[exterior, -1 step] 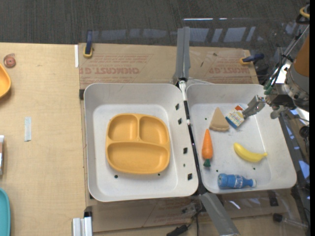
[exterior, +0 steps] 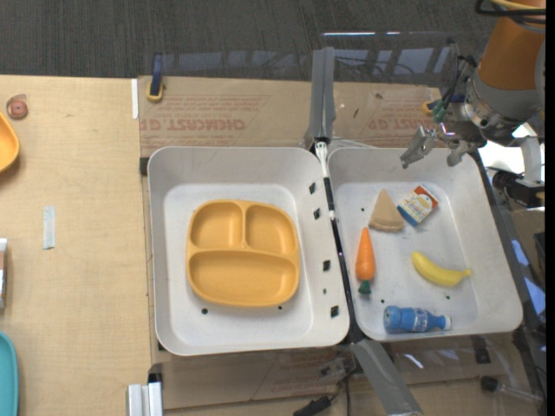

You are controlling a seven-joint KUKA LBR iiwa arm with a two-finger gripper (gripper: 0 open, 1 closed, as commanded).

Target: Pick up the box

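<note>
A small white box with red and blue print (exterior: pixel 417 205) lies in the right bin (exterior: pixel 494 232), toward its back, beside a tan wedge (exterior: pixel 385 212). My gripper (exterior: pixel 436 150) hangs at the bin's back rim, above and a little right of the box, well apart from it. Its two fingers stand spread with nothing between them.
In the right bin also lie a carrot (exterior: pixel 365 258), a banana (exterior: pixel 440 269) and a blue bottle (exterior: pixel 414 320). The left bin (exterior: pixel 165 232) holds an orange divided plate (exterior: pixel 244 253). The bins' shared rim runs down the middle.
</note>
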